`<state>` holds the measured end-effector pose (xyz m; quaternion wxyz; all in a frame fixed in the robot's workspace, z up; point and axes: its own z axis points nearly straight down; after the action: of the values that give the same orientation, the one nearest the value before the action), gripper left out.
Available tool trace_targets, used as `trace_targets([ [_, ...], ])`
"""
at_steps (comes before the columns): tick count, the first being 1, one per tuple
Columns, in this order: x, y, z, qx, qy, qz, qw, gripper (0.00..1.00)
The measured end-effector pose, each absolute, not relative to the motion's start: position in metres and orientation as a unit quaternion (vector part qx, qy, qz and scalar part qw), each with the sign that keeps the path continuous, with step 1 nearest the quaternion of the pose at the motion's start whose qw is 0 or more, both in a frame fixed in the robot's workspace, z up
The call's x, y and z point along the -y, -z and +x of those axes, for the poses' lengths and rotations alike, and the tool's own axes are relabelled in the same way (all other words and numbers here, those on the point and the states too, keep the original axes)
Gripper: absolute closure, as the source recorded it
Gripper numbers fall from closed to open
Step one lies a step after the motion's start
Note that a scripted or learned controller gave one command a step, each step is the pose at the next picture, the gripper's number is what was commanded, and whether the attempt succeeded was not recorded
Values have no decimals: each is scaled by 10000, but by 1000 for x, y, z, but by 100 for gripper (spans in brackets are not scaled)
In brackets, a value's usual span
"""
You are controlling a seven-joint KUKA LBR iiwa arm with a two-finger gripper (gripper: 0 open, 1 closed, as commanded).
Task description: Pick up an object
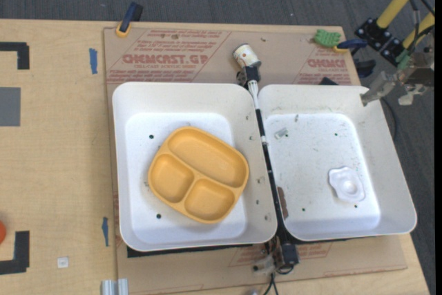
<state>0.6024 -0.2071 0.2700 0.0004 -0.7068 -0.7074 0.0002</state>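
Cardboard sheet [173, 55] under the two bins carries red print, mirrored or upside down from this angle; the largest word looks like "CHEMCAST", with smaller lines above it too fine to read, and a second partial copy shows on the right side near the far edge. Left bin [131, 114] holds a yellow divided plate [199, 174] with three compartments, lying flat and a little rotated, near the bin's middle. Right bin [387, 148] holds a small white piece shaped like a fried egg [347, 184], lying flat toward the near right corner; dark specks scattered over the bin floor. Claw [376, 90] sits at the far right corner of the right bin, over or just outside the rim, with grey metal parts and cables behind it; whether it is spread or pressed together cannot be told, and nothing is seen in it. The egg piece lies well apart from the claw, nearer the camera; the plate lies farther off, across the divide between bins. A green clip [324, 38] and a blue-and-yellow clamp [128, 18] sit at the cardboard's far edge.
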Motion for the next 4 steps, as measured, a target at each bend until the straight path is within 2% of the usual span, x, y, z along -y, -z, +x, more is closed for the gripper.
trace_targets([
  [1,198,-85,539,7424,3,-6700,7,0],
  [2,214,-85,510,8455,5,-5340,6,0],
  [3,214,-95,511,8452,13,-5344,-16,100],
  [4,129,-162,480,7497,1,-6618,3,100],
])
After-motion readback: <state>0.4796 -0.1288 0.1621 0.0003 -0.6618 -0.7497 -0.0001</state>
